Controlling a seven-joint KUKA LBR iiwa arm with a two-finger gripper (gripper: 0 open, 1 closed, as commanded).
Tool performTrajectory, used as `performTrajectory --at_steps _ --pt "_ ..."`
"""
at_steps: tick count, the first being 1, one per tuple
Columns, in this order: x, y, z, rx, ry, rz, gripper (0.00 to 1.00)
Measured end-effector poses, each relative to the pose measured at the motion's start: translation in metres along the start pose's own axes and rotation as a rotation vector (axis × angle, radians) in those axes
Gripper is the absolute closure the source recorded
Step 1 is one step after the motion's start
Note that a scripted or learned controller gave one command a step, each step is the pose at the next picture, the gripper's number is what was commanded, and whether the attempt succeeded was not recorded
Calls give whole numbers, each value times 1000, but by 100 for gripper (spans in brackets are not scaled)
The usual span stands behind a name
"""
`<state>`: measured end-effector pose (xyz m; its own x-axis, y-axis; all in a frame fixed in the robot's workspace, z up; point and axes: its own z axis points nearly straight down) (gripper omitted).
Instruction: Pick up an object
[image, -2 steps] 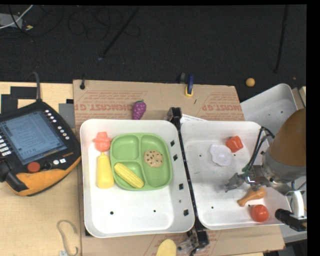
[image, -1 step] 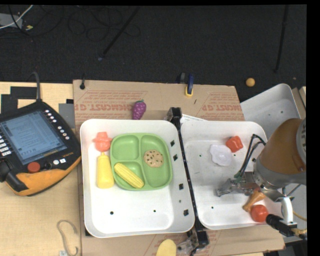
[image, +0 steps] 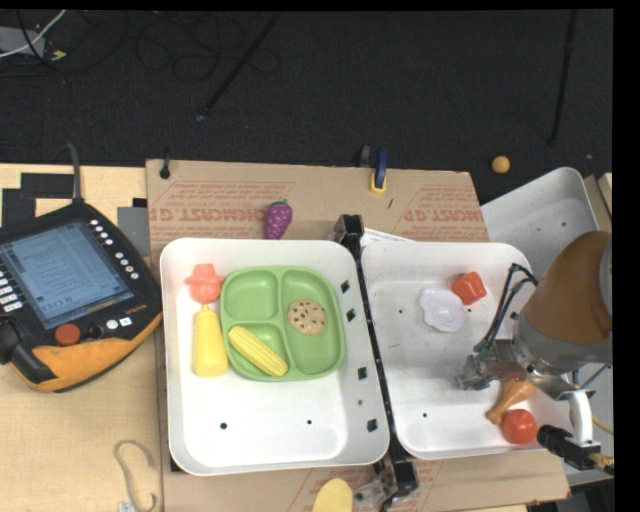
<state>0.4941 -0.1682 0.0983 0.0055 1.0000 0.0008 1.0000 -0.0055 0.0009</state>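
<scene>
Arm (image: 570, 300), grey with an orange band, entering from the right and bent down over the right bin (image: 430, 420); its bulk hides the bin's right edge. Left bin (image: 260, 430) beside it, the two touching along the centre divider, both resting on the tabletop (image: 60, 440). In the left bin: a green divided plate (image: 250, 300) carrying a corn cob (image: 257, 350) and a cookie (image: 307, 317), with a yellow bottle (image: 208, 342) just beside the plate and a pink toy (image: 203, 283) above the bottle. Claw (image: 482, 375) low over the right bin's floor, below the wrist; whether it is wide or narrow cannot be told, and no object is visible in it. Near it, an orange carrot-like toy (image: 510, 395) and a red round toy (image: 519, 426) lie touching. Farther up the bin, a red-orange block (image: 468, 288) sits just beside a translucent white piece (image: 442, 310).
</scene>
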Motion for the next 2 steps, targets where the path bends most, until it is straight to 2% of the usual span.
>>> performTrajectory --at_steps 1,2 --pt "-12 -1 -54 0 -1 2 100" --pt "-8 4 -115 -3 -2 -6 100"
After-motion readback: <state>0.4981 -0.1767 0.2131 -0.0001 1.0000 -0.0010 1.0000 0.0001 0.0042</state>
